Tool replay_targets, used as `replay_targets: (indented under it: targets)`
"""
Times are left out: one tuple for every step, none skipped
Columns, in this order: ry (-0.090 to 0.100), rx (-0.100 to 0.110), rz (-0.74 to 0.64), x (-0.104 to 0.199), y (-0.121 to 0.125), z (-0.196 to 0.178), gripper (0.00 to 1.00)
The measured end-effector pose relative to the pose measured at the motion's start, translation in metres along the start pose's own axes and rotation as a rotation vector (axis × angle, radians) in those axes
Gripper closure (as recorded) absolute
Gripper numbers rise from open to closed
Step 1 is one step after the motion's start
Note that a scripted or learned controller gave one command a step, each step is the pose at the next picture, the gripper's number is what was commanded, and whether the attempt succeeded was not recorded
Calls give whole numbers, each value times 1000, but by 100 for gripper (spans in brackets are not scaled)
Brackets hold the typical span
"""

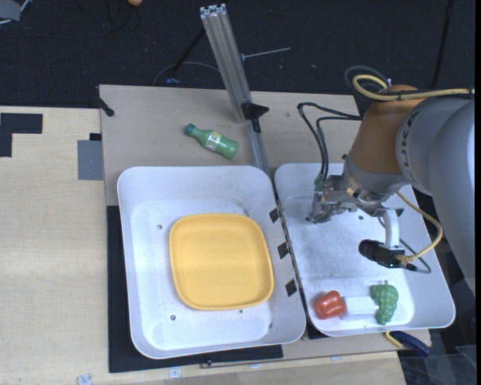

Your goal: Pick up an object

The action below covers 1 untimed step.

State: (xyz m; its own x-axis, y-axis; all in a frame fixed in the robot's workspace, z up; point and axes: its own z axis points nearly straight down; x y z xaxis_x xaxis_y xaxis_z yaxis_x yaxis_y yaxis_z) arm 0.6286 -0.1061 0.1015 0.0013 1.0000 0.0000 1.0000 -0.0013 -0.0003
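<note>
Over the right bin's (433,299) far-left portion, the gripper (327,207) hangs low above bare floor; nothing is seen between its fingers, and its opening cannot be told from this angle. Candidate objects lie along that bin's near edge: a red pepper (329,304) toward the near-left, a green broccoli piece (385,301) just beside it to the right. A yellow plate (221,261) sits mid left bin (136,215); a green bottle (212,140) lies on the bench beyond. Recommendation: travel to the near edge, centre over one item, and descend clear of the bin wall.
</note>
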Motion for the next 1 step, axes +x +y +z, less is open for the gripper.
replay_targets:
  targets:
    - [-1,-5,0,-4,0,-62,100]
